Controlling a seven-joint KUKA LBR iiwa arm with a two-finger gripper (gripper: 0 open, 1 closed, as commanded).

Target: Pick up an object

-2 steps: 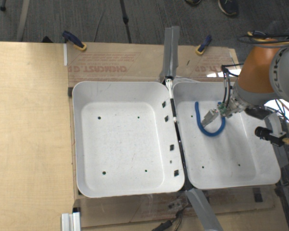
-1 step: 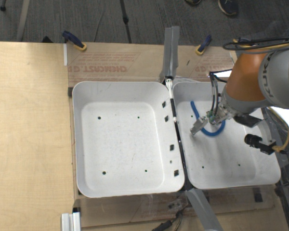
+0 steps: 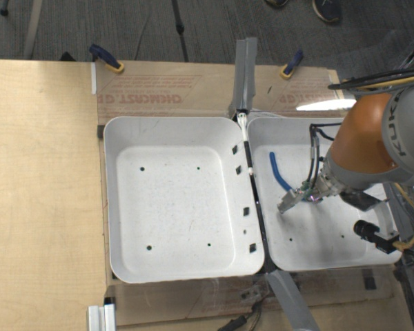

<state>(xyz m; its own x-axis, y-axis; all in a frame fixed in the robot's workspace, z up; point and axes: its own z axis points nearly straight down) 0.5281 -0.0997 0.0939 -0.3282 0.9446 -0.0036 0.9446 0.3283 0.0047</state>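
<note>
A thin blue curved strip (image 3: 279, 170) lies in the right bin (image 3: 317, 247), near its left wall. My gripper (image 3: 290, 201) hangs low over that bin's middle, just below and to the right of the strip, pointing left and down. The grey arm with its orange band (image 3: 362, 140) reaches in from the right above it. A small purple and green bit (image 3: 312, 196) sits at the gripper's base; I cannot tell what it is. Nothing is visibly held.
The left bin (image 3: 109, 185) sits beside the right one, with a raised divider (image 3: 252, 185) between them. Black cables and a fitting (image 3: 372, 233) hang by the right bin's right edge. Two clamps (image 3: 105, 57) (image 3: 291, 64) hold cardboard at the back.
</note>
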